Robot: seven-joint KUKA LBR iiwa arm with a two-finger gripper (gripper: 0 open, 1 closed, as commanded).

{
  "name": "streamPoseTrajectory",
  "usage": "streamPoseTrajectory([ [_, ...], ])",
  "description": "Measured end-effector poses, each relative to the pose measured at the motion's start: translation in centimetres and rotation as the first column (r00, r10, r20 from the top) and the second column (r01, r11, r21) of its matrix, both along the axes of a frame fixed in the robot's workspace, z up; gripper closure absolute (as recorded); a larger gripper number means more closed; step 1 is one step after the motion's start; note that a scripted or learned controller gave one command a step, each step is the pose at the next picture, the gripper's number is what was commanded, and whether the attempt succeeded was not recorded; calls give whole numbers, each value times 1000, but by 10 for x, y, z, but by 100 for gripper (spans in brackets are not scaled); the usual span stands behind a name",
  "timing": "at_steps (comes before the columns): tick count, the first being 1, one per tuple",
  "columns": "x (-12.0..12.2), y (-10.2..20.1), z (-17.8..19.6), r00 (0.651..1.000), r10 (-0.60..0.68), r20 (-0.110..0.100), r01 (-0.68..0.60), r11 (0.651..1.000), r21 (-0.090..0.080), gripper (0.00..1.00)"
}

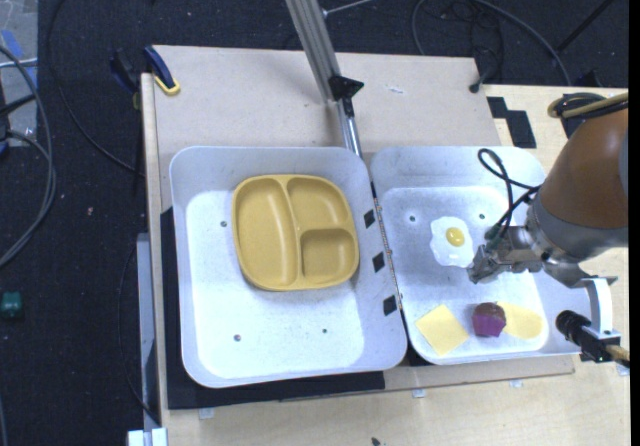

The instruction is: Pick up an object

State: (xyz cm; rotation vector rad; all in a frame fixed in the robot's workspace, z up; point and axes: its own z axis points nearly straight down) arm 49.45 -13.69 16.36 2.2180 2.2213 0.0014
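While the yellow three-compartment plastic plate sits alone in the left white bin, the task's things lie in the right white bin: a flat yellow square slice, a toy fried egg, a small purple lump and a pale yellow disc. The claw hovers just beside the egg; whether it is spread, I cannot tell. The flat egg could well slip a pinch, offering little edge
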Motion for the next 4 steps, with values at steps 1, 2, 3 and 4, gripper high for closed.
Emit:
streamPoseTrajectory([
  [1,1,2,41,1000,1,0,-1,1000,0,100],
  [2,-7,-2,91,1000,1,1,-1,1000,0,100],
  [3,19,52,92,1000,4,0,-4,1000,1,100],
  [4,39,106,78,1000,4,-2,-4,1000,1,100],
])
